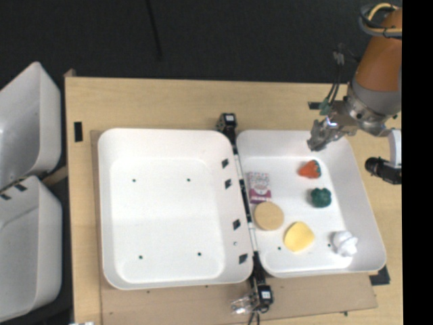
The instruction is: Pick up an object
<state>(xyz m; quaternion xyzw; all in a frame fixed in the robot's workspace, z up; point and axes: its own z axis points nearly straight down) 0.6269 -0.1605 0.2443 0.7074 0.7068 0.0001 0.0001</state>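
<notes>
- Fingers: can't tell whether spread or closed; gripper (318, 141) hangs over the far edge of the right bin (362, 202), nothing visibly between them.
- Red object (310, 170) is the closest target, just near-side of the gripper and slightly left; roundish, no clear long axis.
- Green object (321, 197) sits nearer still.
- Packet (259, 186) has purple print, unreadable.

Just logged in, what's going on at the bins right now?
The arm is reaching in from the right, with its hand above the far edge of the right bin. Nothing shows between its fingers, so no pick has happened yet. In that bin lie a red object, closest to the hand, a green object, a yellow object, a tan round disc, a small purple-and-white packet and a white object. The left bin sits alongside.
</notes>
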